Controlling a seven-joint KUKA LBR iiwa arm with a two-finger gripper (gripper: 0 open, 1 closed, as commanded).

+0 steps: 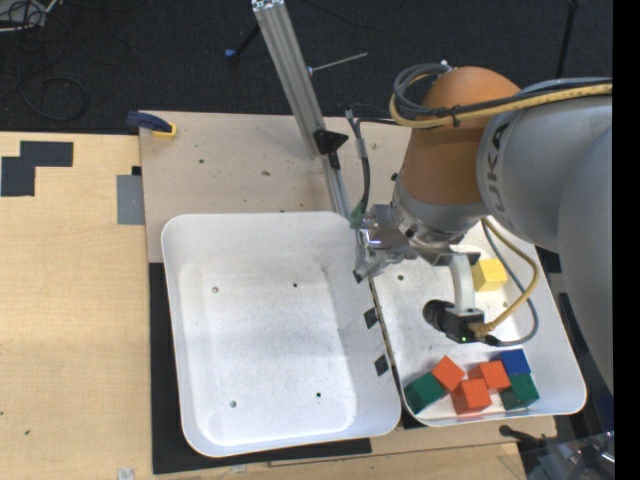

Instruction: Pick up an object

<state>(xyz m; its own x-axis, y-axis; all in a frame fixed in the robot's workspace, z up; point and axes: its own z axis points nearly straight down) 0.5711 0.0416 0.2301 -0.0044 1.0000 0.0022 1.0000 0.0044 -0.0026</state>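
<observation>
Right bin [566,390] holds blocks [472,392], apart from wrist [432,223].

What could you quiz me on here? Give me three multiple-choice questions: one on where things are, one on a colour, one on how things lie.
1. Where do the coloured blocks lie?
A) in the bin on the view's left
B) in the bin on the view's right
C) on the wooden bench

2. What colour is the block lying alone, nearest the arm?
A) yellow
B) purple
C) white

3. How do the orange blocks, green blocks and blue block lie?
A) in one tall tower
B) in a row along the bench
C) bunched together

Answers:
1 B: every block sits inside that bin's walls.
2 A: the yellow block lies apart from the rest.
3 C: they crowd together at the bin's near end.
</observation>
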